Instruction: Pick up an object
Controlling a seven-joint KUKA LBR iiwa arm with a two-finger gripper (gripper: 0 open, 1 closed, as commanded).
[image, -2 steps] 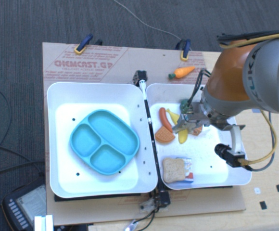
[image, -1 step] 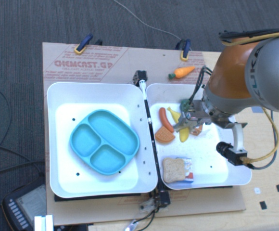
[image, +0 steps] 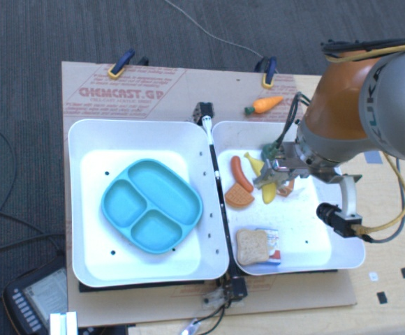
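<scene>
Camera view: gripper (image: 276, 175) low in the right bin (image: 342, 257), right of the frame's centre, among a cluster of toy food. Just beside it, to the left, a red sausage (image: 241, 174) and an orange slice (image: 239, 198); directly under it a yellow banana (image: 267, 190), partly covered. Lower in the same bin, well apart, a slice of bread (image: 252, 246). Outside the bins, on the counter (image: 119, 93) toward the upper middle, a toy carrot (image: 266, 105). In the left bin (image: 77, 208), a blue divided plate (image: 151, 205).

Best done by settling on one piece, probably the banana, and descending squarely so neighbours are not nudged aside; risk of catching two pieces at once in this crowding.

Fingers: cannot tell whether apart or together, nor whether anything sits between them; banana touching or right beneath them, near the bin's upper middle
</scene>
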